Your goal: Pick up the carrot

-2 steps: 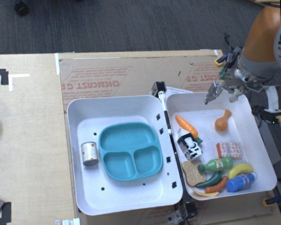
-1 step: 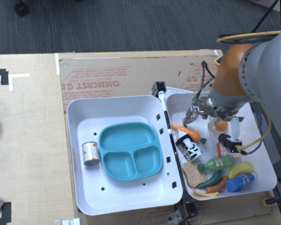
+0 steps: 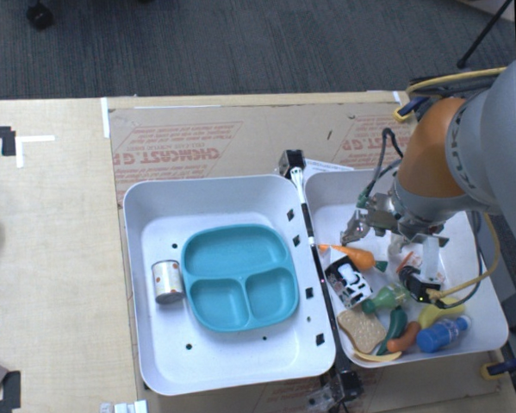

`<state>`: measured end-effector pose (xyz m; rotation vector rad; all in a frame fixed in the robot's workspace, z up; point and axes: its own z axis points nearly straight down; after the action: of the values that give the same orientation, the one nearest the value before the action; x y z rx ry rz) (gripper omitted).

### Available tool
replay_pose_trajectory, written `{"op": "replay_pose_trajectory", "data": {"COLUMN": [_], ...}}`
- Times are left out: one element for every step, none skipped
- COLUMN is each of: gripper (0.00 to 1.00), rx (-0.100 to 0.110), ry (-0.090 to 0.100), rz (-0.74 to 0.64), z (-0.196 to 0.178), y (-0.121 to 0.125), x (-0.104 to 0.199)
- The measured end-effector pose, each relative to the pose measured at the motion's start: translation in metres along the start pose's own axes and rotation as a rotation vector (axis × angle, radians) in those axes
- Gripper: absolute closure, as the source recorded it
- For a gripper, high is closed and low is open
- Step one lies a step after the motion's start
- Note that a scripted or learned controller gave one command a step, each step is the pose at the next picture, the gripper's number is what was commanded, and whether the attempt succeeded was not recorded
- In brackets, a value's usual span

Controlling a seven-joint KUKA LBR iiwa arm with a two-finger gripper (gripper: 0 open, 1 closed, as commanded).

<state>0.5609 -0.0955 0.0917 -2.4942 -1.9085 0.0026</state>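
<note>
Lying just below and to the left of the gripper [image 3: 369, 226], the carrot [image 3: 354, 255] rests free in the right bin [image 3: 497, 318], its orange body pointing away from the fingers and apart from them. Whether the fingers are spread or closed cannot be told.

I work in a robotics lab: a pale wooden bench [image 3: 55, 281] with cardboard sheeting [image 3: 237, 138], two white bins [image 3: 153, 336], loose cabling, grey carpet [image 3: 232, 39] beyond.
</note>
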Motion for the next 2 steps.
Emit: {"op": "replay_pose_trajectory", "data": {"gripper": [0.0, 0.0], "rx": [-0.008, 0.0], "ry": [-0.002, 0.002], "rz": [0.066, 0.314], "z": [-0.001, 0.0], "y": [-0.029, -0.044], "x": [-0.009, -0.015]}}
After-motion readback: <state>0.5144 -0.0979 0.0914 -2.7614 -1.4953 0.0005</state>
